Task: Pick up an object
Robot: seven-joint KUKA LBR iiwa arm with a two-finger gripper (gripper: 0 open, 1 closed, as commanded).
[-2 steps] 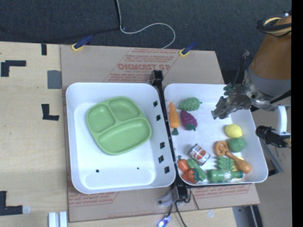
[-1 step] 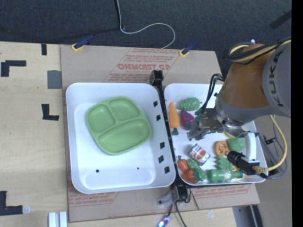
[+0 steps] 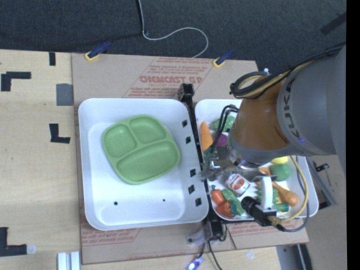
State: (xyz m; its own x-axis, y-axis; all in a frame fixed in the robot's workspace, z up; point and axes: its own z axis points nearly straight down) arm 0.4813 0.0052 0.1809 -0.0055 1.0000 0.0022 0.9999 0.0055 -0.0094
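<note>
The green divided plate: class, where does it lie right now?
The green divided plate lies in the left white bin, toward its upper middle, left of the black divider between the bins.

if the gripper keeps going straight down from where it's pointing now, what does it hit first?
Probably the toy pile in the right bin. The gripper points down over the small red-and-white item, so that looks first in line. Depth is unclear from this slanted view.
</note>
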